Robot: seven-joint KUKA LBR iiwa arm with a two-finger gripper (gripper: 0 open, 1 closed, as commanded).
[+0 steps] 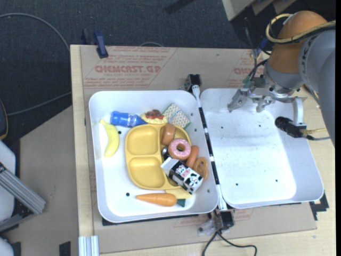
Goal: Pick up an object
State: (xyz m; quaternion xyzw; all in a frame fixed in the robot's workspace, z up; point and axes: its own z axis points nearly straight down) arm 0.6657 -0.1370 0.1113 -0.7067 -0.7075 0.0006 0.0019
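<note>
Gripper (249, 101) is hovering over right bin (298, 175), top edge; can't tell its grip state. Toys are sitting in left bin (101, 159): banana (111, 138), carrot (156, 199), pink donut (180, 150), yellow tray (144, 156).

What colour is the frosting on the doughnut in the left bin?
Pink, seen in the camera view on the doughnut beside the yellow tray.

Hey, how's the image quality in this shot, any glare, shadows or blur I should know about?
Camera view: lighting is even and soft, with faint shadows under the gripper on the right bin. The left bin rim looks slightly washed out. Focus is moderate: small toys like the pink donut and carrot read clearly, but fine print is soft.
</note>
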